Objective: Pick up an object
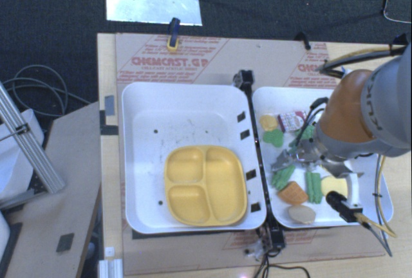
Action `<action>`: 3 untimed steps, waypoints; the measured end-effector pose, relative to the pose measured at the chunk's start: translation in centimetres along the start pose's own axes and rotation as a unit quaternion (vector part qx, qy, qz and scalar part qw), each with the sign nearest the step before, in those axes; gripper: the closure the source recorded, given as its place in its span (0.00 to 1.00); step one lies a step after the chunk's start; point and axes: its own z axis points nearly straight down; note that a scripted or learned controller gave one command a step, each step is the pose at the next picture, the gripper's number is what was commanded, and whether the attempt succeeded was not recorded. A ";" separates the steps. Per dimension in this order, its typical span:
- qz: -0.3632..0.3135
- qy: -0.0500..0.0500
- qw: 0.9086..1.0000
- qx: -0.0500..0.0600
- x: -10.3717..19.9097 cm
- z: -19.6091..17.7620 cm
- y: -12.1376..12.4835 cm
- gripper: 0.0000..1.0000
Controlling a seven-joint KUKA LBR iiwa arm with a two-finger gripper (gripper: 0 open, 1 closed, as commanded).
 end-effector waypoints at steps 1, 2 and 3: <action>-0.005 0.000 1.000 -0.013 7.1 -30.6 2.9 0.00; 0.003 0.000 1.000 0.006 1.5 -12.6 -4.8 0.00; 0.003 -0.002 1.000 -0.003 -7.8 0.5 -4.3 0.00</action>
